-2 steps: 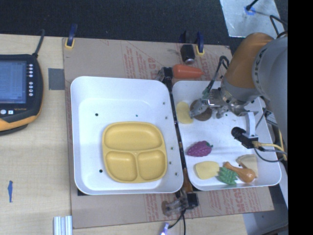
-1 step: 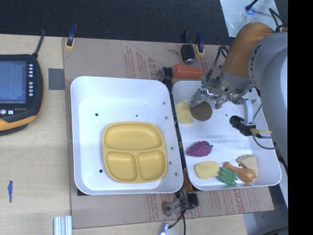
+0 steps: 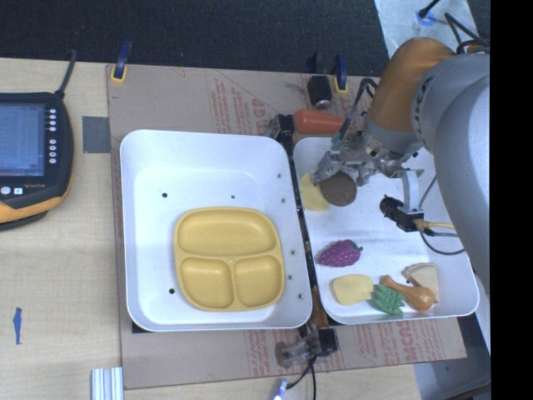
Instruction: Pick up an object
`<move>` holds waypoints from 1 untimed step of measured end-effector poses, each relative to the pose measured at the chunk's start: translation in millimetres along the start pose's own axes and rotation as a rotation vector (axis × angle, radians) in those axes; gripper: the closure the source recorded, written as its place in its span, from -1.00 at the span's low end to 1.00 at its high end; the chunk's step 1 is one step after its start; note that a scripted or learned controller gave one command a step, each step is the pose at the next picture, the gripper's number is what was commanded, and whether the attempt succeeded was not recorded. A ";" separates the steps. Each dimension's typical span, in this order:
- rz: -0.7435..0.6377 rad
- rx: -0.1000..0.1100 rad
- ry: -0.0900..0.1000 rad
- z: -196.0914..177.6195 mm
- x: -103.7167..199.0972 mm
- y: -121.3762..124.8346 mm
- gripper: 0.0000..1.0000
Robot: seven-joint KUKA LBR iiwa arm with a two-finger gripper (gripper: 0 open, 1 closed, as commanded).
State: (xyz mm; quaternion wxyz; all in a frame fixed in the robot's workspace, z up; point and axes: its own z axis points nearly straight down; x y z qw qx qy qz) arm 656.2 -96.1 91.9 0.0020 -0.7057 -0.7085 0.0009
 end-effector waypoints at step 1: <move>0.001 -0.002 -0.001 -0.1 -8.6 0.2 -1.00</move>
